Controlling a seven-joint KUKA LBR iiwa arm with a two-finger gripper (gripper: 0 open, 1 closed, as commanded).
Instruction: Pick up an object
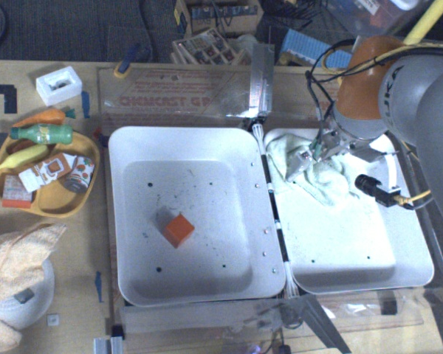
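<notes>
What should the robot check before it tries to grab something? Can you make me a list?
1. Is there a thing to grab in the right bin? A crumpled pale cloth lies in its far-left part: ok.
2. Is the gripper above that thing? It sits right over the cloth: ok.
3. Does the gripper already hold the cloth? The view is too blurred there: cannot tell.
4. Is the cloth away from the bin's wall? It reaches close to the left wall: not ok.
5. Is the other thing out of the way? The orange cube lies alone in the left bin, far from the arm: ok.
</notes>
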